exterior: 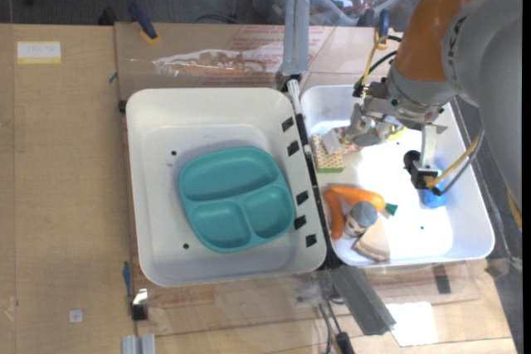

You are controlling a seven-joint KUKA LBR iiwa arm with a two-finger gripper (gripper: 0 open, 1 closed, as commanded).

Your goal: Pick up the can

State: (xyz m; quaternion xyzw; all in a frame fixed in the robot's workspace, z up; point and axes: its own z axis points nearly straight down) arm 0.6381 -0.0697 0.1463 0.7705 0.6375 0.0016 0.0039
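Claw [362,131] low in the right bin [465,220], opening cannot be told from this angle; can [362,216] lies well below it in the view, touching the toy carrot [355,196].

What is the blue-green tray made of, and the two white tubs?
The tray looks like plastic: one even teal colour, matte, with rounded, moulded sections. The left tub and right tub also look like plastic, smooth and white with soft rounded rims; the right one shines a bit under the light. It could be coated metal, but plastic seems likelier.
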